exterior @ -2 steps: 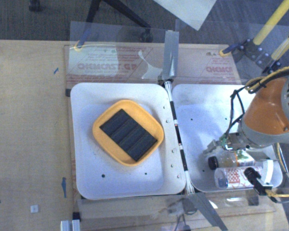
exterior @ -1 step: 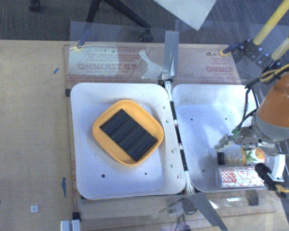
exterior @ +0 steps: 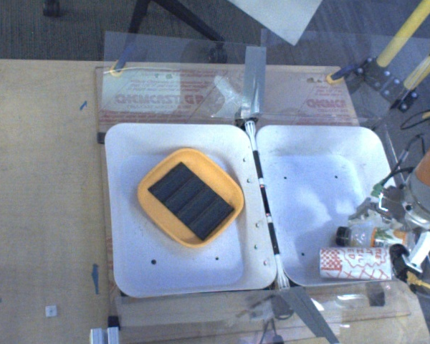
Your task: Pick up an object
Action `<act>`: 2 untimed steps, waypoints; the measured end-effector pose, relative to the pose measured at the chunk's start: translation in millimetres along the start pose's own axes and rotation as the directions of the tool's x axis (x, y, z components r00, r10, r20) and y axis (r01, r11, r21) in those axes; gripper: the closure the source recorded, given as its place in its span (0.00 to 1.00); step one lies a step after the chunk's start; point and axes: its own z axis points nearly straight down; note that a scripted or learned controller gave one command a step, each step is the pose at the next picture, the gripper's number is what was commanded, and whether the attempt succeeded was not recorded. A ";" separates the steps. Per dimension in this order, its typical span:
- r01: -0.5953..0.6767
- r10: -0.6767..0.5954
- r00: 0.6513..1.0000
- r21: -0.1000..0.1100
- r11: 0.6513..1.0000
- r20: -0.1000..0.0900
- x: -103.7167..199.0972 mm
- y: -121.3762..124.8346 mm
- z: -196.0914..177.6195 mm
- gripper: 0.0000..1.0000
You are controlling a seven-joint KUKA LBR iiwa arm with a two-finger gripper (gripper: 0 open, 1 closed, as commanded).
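A yellow-orange square dish [exterior: 190, 196] with a dark ribbed insert lies tilted in the left bin [exterior: 129, 264]. In the right bin [exterior: 308, 163], a red-and-white patterned paper cup [exterior: 355, 262] lies on its side near the front right corner. Just above the cup lies a small clear bottle [exterior: 360, 233] with a black cap pointing left. My gripper [exterior: 387, 210] hangs at the right bin's right edge, directly over the bottle's right end and close above the cup. The gripper body hides part of the bottle.
A raised divider [exterior: 261, 192] runs between the two bins. Clear plastic sheeting and a printed cardboard strip [exterior: 172, 95] lie behind the bins. Yellow-handled tools [exterior: 408, 27] stand at the back right. Bare bin floor spreads across the right bin's left and back parts.
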 end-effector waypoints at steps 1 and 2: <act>-0.048 0.048 0.999 -0.010 0.999 0.006 18.4 -13.8 27.9 0.00; -0.049 0.049 0.999 -0.016 0.999 0.004 19.3 -11.6 16.4 1.00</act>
